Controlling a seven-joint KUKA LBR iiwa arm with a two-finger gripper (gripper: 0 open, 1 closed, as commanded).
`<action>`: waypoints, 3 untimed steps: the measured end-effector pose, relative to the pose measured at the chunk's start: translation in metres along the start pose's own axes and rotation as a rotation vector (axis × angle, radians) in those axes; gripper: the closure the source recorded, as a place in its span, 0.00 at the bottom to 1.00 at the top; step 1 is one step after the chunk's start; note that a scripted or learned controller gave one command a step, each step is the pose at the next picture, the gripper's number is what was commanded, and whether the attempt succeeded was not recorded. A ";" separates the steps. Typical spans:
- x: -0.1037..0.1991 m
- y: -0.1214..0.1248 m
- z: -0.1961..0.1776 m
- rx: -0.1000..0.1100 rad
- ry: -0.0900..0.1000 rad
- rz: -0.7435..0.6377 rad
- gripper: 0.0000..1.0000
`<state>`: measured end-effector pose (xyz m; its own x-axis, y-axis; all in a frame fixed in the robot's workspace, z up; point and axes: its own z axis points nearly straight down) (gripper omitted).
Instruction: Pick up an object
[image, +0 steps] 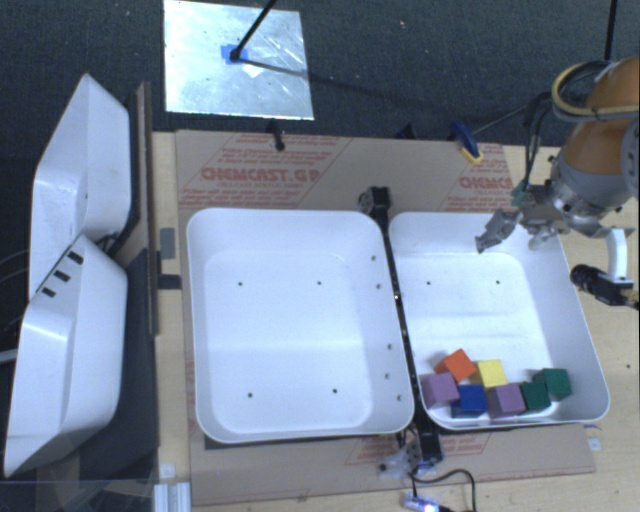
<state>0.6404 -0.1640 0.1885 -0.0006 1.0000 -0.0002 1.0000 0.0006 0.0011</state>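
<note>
- I see the arm (600, 130) coming in from the right, with the gripper (510, 228) hanging over the far edge of the right bin (480, 300), well apart from the blocks.
- Jaws: one grey finger shows at the left of the wrist, and something paler beside it may be the other, but at this slant I cannot tell how far apart they stand. Nothing sits between them that I can see.
- The things to pick lie huddled in the near right corner of the right bin: an orange block (459, 364), a yellow block (491, 374), two purple ones (439, 388) and (505, 399), a blue block (471, 399) and a green block (549, 386).
- My main worry is the crowding. The blocks touch or nearly touch, so the jaws coming down may land on top of a neighbour or wedge two blocks at once and lift neither.
- The corner is a second risk: the green block sits close to the bin's curved right wall, and a finger could strike the rim.
- The blocks look small, hard and smooth-faced, some turned at angles; a grip across a diagonal would likely slip.
- I judge the orange block, at the far edge of the huddle, the most open to approach.
- The left bin (290, 320) plays no part.
</note>
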 end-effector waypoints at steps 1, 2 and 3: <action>0.071 -0.040 0.099 0.009 0.003 -0.004 0.00; 0.015 0.008 0.102 -0.001 -0.001 0.003 0.00; -0.031 -0.065 0.102 0.002 0.000 0.006 0.00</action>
<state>0.5760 -0.1950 0.0866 0.0055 1.0000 -0.0006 1.0000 -0.0055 -0.0014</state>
